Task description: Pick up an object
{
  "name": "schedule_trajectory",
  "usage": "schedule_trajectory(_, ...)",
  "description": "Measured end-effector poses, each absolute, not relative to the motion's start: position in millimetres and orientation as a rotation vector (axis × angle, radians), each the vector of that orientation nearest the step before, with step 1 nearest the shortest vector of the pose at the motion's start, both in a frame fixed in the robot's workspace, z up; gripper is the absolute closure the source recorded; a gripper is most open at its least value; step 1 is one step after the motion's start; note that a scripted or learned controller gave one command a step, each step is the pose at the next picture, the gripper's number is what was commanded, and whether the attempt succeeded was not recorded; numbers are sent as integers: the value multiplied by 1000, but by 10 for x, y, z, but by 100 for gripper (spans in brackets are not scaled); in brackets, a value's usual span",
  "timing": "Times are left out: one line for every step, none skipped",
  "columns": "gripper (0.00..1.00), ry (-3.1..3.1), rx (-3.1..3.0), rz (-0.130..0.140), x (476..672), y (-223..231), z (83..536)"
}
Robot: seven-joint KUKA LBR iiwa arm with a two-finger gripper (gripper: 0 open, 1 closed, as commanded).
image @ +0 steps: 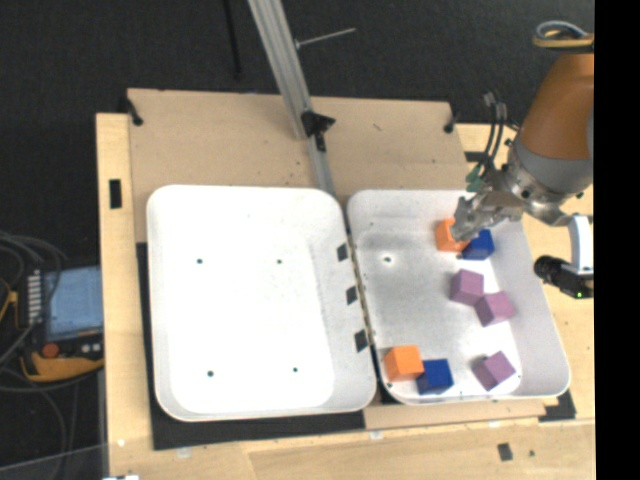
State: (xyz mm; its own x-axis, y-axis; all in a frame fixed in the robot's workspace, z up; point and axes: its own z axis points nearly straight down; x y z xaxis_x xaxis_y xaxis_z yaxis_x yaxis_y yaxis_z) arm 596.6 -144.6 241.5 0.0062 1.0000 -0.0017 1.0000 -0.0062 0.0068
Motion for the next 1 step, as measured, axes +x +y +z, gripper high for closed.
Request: schedule_trajectory(100, 2222, 2214, 5, 5977, -1461, 2789)
